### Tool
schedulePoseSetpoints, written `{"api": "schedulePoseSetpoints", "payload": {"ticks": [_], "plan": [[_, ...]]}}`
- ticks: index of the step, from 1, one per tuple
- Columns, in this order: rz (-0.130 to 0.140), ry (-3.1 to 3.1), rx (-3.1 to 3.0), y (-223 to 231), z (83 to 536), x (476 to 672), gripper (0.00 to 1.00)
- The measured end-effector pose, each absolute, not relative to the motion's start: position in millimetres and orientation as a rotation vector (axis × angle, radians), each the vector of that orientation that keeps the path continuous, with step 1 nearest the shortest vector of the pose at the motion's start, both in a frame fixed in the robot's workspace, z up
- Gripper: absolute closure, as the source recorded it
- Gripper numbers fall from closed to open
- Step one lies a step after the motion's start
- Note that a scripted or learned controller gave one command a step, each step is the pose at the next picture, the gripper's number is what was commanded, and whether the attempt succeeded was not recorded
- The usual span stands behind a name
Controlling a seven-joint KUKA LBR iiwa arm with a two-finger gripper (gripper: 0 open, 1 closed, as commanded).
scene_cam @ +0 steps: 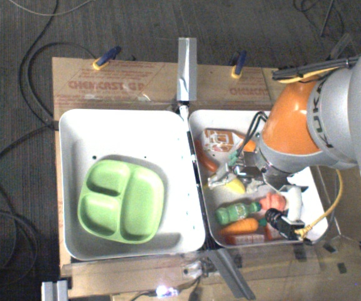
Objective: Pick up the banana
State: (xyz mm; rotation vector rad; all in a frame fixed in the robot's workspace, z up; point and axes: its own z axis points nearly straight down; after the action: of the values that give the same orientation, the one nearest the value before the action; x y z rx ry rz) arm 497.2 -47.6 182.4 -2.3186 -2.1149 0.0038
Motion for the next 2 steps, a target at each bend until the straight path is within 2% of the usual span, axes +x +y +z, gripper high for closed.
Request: {"api": "schedulePoseSetpoints", "payload": {"ticks": [1, 2], "plan": [[0.007, -2.141, -2.295, -93.9, 139.4, 482.5, 0.00], [-0.009, -2.015, -2.416, -121.4, 89.7, 524.9, 0.00]]}}
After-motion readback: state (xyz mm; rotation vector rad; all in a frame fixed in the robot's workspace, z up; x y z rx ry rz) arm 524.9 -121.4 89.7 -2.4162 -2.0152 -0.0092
